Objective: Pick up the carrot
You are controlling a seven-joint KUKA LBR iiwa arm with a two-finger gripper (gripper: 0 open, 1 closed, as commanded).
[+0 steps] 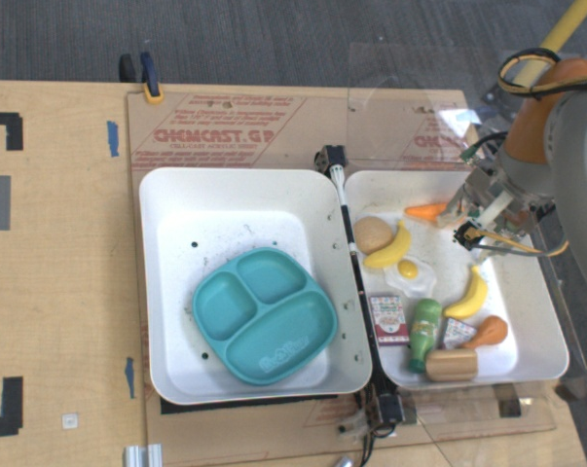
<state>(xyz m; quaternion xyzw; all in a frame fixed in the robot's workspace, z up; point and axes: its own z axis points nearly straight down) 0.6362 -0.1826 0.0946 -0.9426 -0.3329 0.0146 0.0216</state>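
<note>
Smooth, tapered orange plastic carrot lies at far end of the right shallow white bin. Tool sits just right of it; I cannot tell its grip state.

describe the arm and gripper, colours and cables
The arm is grey and rounded, with an orange band above the wrist. A yellow cable loops over it. The gripper is small, metallic and dark.

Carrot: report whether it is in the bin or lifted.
In: the carrot lies on the floor of the right bin, near its far wall.
</note>
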